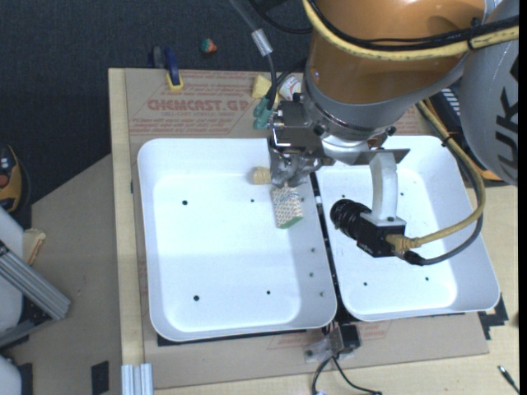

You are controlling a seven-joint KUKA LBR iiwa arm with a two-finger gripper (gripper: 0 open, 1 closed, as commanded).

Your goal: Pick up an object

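My pincer (pixel 287 174) over left bin (pixel 165 220), near divider. Patterned pouch (pixel 286 210) hangs under it, top btw fingers: looks gripped, lifted. Step: pick prob. done. Next: raise slow, keep grip. Small tan piece (pixel 260 175) beside.

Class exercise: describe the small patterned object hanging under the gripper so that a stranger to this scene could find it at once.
Start at the left white bin and follow its right wall up toward the grey and orange arm. Just below the gripper sits a small patterned object, pale with a fine dotted mesh look and a greenish lower edge. The tan lump to its left is plain and smaller, without any pattern.
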